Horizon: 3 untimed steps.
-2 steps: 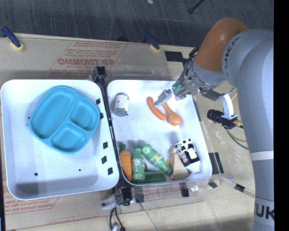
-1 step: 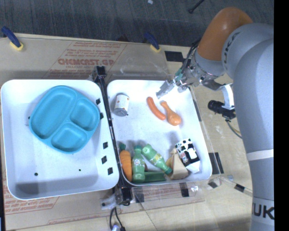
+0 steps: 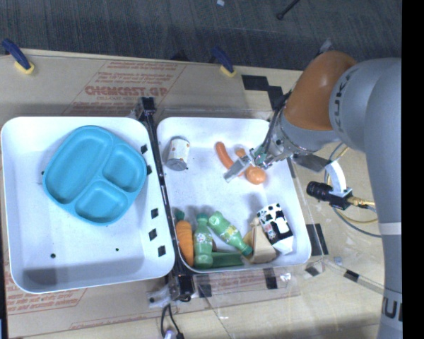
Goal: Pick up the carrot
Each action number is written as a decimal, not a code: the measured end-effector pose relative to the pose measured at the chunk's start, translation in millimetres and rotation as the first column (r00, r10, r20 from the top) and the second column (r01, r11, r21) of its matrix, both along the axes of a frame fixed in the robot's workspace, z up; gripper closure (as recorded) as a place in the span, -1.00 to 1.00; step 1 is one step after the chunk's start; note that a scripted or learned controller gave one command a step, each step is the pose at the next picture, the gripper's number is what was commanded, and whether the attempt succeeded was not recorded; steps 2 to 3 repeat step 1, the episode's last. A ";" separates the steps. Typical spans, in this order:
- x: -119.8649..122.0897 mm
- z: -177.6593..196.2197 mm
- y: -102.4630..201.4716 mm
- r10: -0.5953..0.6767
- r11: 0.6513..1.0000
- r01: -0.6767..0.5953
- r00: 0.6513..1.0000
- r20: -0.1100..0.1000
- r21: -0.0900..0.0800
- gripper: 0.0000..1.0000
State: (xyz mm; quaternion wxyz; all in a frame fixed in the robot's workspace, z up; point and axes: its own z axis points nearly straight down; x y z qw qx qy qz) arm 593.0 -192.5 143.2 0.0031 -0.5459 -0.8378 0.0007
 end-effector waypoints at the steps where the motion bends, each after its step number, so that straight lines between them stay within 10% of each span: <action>1: 12.6 -43.7 -14.7 0.004 1.000 -0.004 1.000 0.014 -0.006 -1.00; 3: 12.6 -43.7 -14.7 0.004 1.000 -0.004 1.000 0.014 -0.006 -1.00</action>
